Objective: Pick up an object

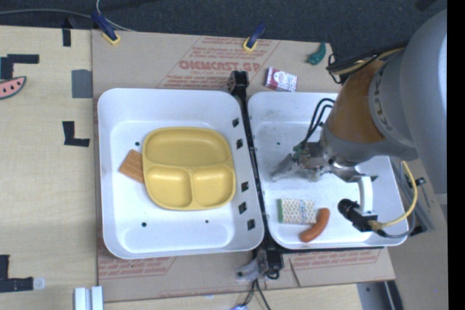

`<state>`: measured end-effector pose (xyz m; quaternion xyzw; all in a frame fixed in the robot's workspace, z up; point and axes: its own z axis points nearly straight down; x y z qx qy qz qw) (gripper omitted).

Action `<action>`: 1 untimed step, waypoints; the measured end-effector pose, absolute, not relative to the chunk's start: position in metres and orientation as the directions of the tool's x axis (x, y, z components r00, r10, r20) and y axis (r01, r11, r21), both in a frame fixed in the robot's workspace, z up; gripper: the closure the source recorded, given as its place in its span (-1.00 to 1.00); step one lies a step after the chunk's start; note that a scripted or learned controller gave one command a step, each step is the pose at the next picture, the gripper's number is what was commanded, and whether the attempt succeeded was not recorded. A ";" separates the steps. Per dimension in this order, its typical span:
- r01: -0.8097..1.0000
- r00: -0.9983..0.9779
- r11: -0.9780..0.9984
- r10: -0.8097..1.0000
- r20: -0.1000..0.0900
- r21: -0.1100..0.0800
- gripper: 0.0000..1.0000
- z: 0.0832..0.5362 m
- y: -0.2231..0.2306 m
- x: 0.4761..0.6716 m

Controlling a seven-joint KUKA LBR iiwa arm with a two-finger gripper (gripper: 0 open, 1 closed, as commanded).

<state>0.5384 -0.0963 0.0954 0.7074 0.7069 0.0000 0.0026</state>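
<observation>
Sausage [314, 226] is seen lying at the front of the right bin [276, 120] just beside a small packet [297, 210], untouched, while the gripper [283, 169] is lowered nearby, its 2 fingers spread and holding nothing.

The grey arm [429, 91] comes in from the right of the camera view, its orange band [356, 109] sitting just above the wrist. Taking that band as the landmark, the gripper [280, 172] lies below and to its left, pointing leftward and low (its thin fingers seem slightly parted, though the view is too coarse to be sure).
</observation>
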 end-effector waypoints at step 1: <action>1.000 0.000 0.000 1.000 -0.003 0.002 1.00 0.105 -0.096 0.538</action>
